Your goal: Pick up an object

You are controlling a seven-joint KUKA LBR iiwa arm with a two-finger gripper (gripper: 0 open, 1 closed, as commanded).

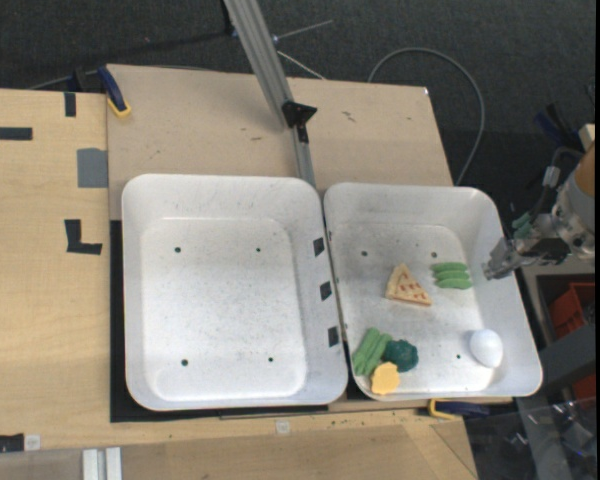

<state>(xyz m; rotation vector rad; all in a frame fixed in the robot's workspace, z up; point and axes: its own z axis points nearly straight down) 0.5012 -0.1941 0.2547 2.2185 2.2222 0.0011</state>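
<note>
Right bin point(435, 200) rim: gripper point(502, 261) (blurred) beside green pods point(452, 275).

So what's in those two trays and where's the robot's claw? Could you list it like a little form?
left bin: speckled white floor
right bin: holds the toys
middle: pizza slice, green pods
near edge: green bundle, dark green lump, yellow piece
near-right corner: white egg
gripper: at right bin's right rim

Bins point(220, 193) white plastic, speckled matt; bench point(40, 168) pale wood; pole point(255, 28) brushed metal.
</note>
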